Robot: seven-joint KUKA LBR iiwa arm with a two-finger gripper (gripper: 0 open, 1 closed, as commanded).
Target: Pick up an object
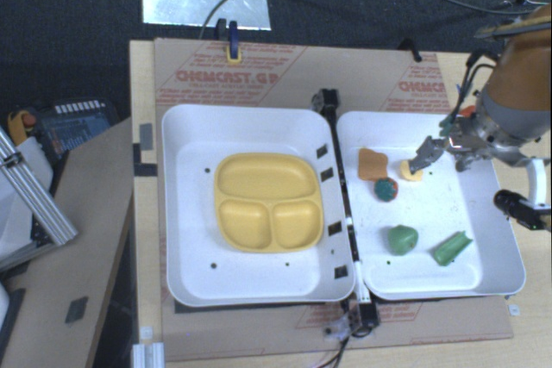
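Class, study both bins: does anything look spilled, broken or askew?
Nothing stands out. The yellow tray lies flat in the left bin; the small items sit apart in the right bin, none spilled.

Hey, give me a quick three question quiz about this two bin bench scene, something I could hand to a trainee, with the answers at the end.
1. True or false: the yellow divided tray sits in the right bin.
2. Which item lies closest to the end effector? A) green pepper-shaped toy B) pale yellow piece C) green wedge
3. Fill in: the orange-brown block lies just above the small ____ ball.

Key: 1 false, it sits in the left bin. 2 B. 3 teal.
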